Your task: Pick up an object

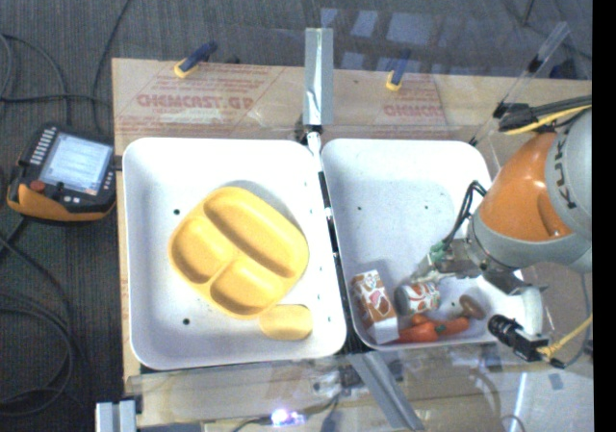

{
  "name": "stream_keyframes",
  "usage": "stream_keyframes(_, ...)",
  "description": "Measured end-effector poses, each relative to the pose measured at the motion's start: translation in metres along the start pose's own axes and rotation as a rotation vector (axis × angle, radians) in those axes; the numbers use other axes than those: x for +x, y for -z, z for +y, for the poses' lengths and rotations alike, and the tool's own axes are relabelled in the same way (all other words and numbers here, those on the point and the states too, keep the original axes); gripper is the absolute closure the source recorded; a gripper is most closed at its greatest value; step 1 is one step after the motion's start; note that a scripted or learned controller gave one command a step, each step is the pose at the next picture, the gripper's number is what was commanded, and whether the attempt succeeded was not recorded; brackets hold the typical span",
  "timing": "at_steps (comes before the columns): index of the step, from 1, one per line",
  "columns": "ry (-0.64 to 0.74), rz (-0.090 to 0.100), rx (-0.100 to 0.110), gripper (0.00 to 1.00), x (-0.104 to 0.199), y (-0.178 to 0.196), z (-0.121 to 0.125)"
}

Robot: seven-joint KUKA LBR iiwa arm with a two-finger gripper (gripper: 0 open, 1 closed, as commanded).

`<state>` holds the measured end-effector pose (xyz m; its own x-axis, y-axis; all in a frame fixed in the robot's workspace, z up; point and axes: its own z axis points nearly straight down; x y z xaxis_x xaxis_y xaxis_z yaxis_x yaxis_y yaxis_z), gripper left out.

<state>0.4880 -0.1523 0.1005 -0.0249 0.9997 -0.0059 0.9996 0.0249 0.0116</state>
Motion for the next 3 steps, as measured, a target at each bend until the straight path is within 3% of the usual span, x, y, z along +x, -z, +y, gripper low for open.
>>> stream_keyframes(1, 0.0, 0.0, 0.0, 0.0, 0.0001, -0.0001, -0.0001)
stream_keyframes(2, 0.081, 0.0, 0.003, 0.0, -0.0012, -0.0101, -0.0017)
stream_keyframes(3, 0.081, -0.003, -0.003, 1.0, -0.0016, -0.0004, 0.0005)
